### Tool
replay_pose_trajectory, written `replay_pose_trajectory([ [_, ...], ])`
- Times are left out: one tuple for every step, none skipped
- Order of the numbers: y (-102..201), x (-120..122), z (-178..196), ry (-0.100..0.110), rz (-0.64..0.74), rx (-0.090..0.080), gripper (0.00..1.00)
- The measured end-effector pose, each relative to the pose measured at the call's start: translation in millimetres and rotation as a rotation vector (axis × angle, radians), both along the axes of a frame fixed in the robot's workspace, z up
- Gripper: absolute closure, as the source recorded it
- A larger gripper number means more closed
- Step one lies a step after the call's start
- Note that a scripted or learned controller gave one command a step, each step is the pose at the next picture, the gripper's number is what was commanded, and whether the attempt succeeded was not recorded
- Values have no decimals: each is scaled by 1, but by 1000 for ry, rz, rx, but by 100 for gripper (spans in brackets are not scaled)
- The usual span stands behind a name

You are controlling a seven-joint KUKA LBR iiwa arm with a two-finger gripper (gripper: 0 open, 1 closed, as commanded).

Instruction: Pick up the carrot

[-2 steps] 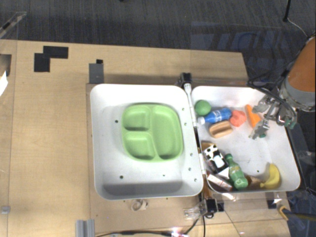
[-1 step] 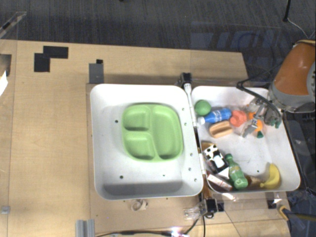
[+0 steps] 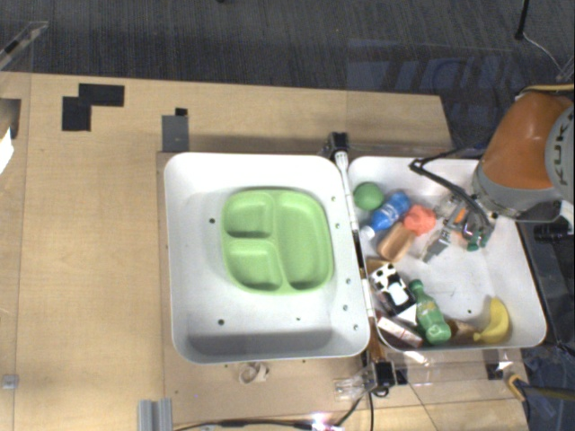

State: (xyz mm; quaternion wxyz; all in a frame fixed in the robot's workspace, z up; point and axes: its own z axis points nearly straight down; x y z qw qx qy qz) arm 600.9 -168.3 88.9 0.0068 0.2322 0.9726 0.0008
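Camera view shows us the gripper (image 3: 446,232) in the right bin (image 3: 526,277), fingers spread and pinching nothing. We place the carrot (image 3: 407,227) just beside it, touching the blue bottle (image 3: 387,213). We fear the fingers could catch that bottle instead.

Bench (image 3: 90,241): pale wood-grain surface, matt. Left bin (image 3: 184,241) and right bin (image 3: 521,268): smooth white plastic, slight sheen on the walls. Green tray (image 3: 274,239): smooth moulded plastic, soft gloss in its compartments. Green bottle (image 3: 431,317) and blue bottle (image 3: 388,214): glossy plastic. Banana (image 3: 494,320): smooth, plastic-looking. Carrot (image 3: 397,239): dull orange, matt. Arm (image 3: 526,142): orange band with satin gloss. Floor (image 3: 269,25): dark, ribbed, carpet-like texture.
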Motion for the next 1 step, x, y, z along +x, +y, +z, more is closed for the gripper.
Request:
replay_pose_trajectory([
  [-35,60,3,15,-57,4,0],
])
